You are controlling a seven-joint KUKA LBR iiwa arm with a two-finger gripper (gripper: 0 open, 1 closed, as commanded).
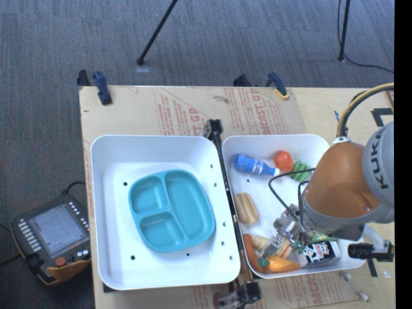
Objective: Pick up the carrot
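1. Two white bins are seen side by side on the bench: the left bin (pixel 109 172) at centre-left of the frame, the right bin (pixel 309 143) at centre-right.
2. A blue divided plate (pixel 171 209) is laid in the left bin.
3. The arm (pixel 341 185) is reached in from the right edge, with its orange band over the right bin's lower right part.
4. The gripper (pixel 283 237) is lowered into the lower part of the right bin; whether anything is grasped cannot be told.
5. The carrot (pixel 281 264) is found at the bottom edge of the right bin, just below the gripper (partly hidden by it).
6. A blue bottle (pixel 254 166), a red-orange ball (pixel 283 160) and a tan bread roll (pixel 246 208) are placed higher in the same bin.
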